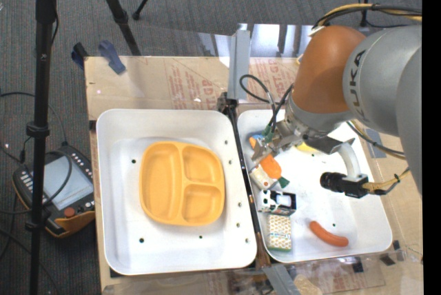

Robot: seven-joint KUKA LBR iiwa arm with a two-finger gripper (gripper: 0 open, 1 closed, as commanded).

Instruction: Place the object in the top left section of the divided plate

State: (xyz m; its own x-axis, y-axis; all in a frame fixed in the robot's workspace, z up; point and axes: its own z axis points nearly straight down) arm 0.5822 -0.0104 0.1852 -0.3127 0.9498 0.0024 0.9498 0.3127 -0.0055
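While the gripper [270, 149] hangs low over the right bin [365, 218], whether its jaws stand open or closed cannot be told, nor whether they grasp anything. Just below them lies an orange object [270, 167]; further below, a patterned packet [279, 231] and a sausage [328, 234]. Well left, the divided plate [182, 183] rests in the left bin [117, 218]

Yellow divided plate [182, 183], white bins [117, 149]

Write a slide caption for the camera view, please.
KUKA arm's tool over the right bin clutter; yellow divided plate waits in left bin.
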